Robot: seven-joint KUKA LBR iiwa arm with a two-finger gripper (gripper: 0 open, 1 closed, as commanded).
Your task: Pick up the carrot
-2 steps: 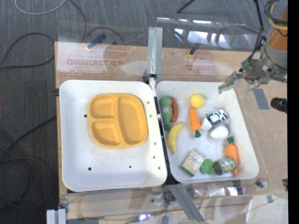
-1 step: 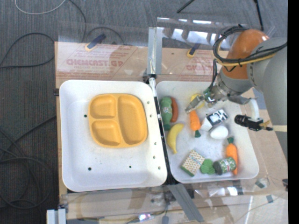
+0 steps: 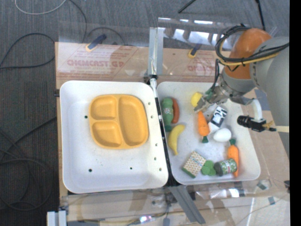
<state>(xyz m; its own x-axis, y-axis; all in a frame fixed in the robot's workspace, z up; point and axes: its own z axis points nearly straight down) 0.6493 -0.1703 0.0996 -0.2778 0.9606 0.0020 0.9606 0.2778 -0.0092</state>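
target: small orange plastic carrot with green top [image 3: 202, 124], lying in right white bin [image 3: 181, 173], mid-right | around: yellow banana [image 3: 175, 138] left, white egg [image 3: 222, 135] just right, black-and-white packet [image 3: 217, 116] touching, second carrot [image 3: 233, 157] nearer | jaws [image 3: 205, 101]: at carrot's far tip beside yellow lemon [image 3: 196, 98]; open or closed, cannot tell

The arm [image 3: 268, 65] is cut off by the right edge of the frame, and its wrist covers the upper right corner of the right bin [image 3: 254, 173]. The gripper [image 3: 207, 100] is too small and cluttered to read its fingers. The top of one carrot [image 3: 202, 125] lies under it. Print on the small carton [image 3: 217, 117] is unreadable.
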